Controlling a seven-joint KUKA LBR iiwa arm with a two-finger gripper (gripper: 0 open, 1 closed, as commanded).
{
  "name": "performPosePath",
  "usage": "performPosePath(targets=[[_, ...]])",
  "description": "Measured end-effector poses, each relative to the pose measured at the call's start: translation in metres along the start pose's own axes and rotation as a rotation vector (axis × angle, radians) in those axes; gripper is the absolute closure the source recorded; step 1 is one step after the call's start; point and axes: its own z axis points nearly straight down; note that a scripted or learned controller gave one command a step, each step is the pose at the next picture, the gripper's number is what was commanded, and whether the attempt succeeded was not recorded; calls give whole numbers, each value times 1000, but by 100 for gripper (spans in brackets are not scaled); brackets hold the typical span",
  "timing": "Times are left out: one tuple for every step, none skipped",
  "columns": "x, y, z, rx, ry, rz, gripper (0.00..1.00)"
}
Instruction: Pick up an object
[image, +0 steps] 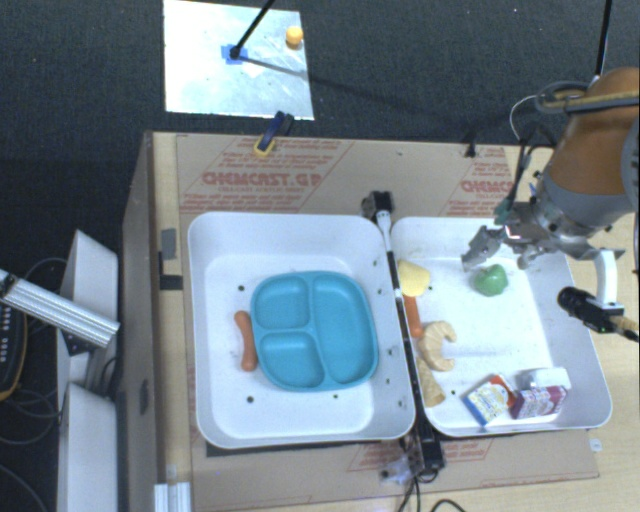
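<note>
Jaws of the two-finger gripper are spread open, poised just above the round green fruit-shaped object, with nothing clamped between them. A left shallow white bin is occupied by a blue three-compartment plastic tray, with an orange sausage-shaped toy lying beside the tray at nine o'clock, its long axis running twelve to six. A right shallow white bin holds a yellow wedge at ten o'clock, a tan curved pastry piece near its left wall, the green object at twelve o'clock, and two small cartons at five o'clock. "CHEMCAST GP" is printed in red on the brown board beneath the bins.
</note>
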Motion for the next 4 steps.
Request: performPosePath(targets=[[-32,9,51,1,-1,2,0],[-46,16,132,2,0,2,0],[-66,19,138,-2,-1,2,0],[-63,78,137,-3,-1,-1,0]])
